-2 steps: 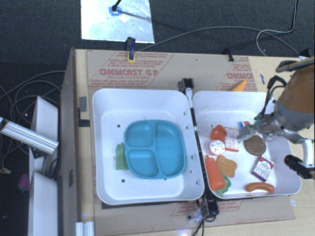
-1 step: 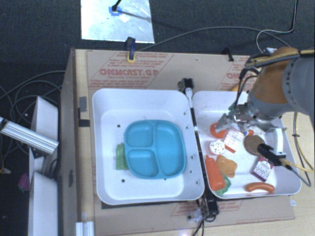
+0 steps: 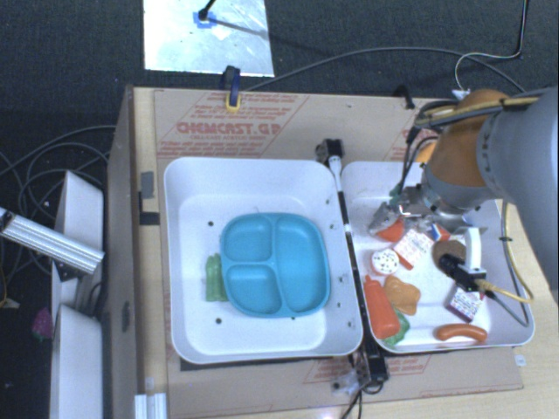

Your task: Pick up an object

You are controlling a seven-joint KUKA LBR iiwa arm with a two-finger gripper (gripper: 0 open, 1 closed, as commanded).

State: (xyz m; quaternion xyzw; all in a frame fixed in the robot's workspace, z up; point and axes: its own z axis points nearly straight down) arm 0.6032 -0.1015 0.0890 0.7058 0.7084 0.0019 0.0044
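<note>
Two white bins are being carried side by side on the worktop (image 3: pixel 262 112). The right bin (image 3: pixel 371 182) is being crowded with small toy foods, any one of which is serving as the task's object. The hand (image 3: pixel 387 220) is being held low in that bin, just beyond the white dotted disc (image 3: pixel 384 261) toward the far wall, against or directly over an orange-red piece (image 3: pixel 395 231). Whether the hand is set wide or narrow cannot be told, and nothing is being seen gripped in it.

Risk is being judged chiefly from the crowding. The orange-red piece is lying touching, or almost touching, a white-and-red packet (image 3: pixel 412 250) just right of the disc. A closing grasp could therefore be catching two things at once, or nudging the piece aside and closing on nothing. So small a piece could also be slipping out as it is being lifted.

On the camera side of the disc, a red bottle (image 3: pixel 376 302), a tan piece (image 3: pixel 404 292) and a green piece (image 3: pixel 397 328) are lying packed together. Farther right of the disc, a small printed box (image 3: pixel 463 304) and a sausage (image 3: pixel 460 332) are lying apart. Well left of the disc, in the left bin (image 3: pixel 188 234), a blue divided plate (image 3: pixel 275 264) and a green strip (image 3: pixel 214 278) are lying out of the way. Nothing is being seen blocking the hand from above.
</note>
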